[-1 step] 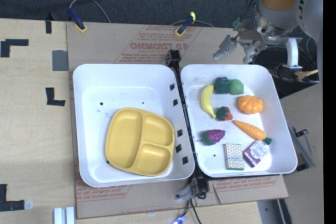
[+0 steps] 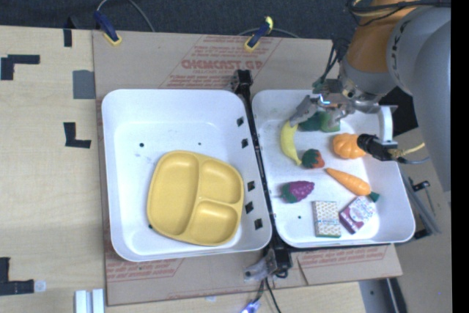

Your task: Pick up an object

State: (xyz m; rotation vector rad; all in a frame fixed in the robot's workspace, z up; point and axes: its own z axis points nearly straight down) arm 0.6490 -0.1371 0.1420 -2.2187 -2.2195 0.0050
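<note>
Toys crowded the right bin (image 2: pixel 407 229) as the arm's gripper (image 2: pixel 327 108) hung over that bin's far edge, close to its far-left corner, above a dark green item (image 2: pixel 319 123) that was partly hidden and too small to name. Whether the gripper was parted or closed could not be told from the slanted overhead view, and nothing could be made out in its grasp. Candidates for picking lay close together: a yellow banana (image 2: pixel 289 144) ran along the bin's left wall, with a small red-and-green piece (image 2: pixel 313 157) touching its near end; an orange fruit (image 2: pixel 347 146) sat toward the right wall, a carrot (image 2: pixel 350 182) just nearward of it, a purple piece (image 2: pixel 298 190) by the left wall, and two small packets (image 2: pixel 343 215) at the near edge. The left bin (image 2: pixel 117 113) held only a yellow divided tray (image 2: pixel 195 197). The risk, judged from this layout, was a grab that landed between neighbours: the green item sat just beside the banana's far tip and the bin's far rim, so a descent there might have clipped the rim, nudged the banana aside, or closed on a rounded edge that squirted free. A slightly off-centre grip seemed likely to come up empty.
</note>
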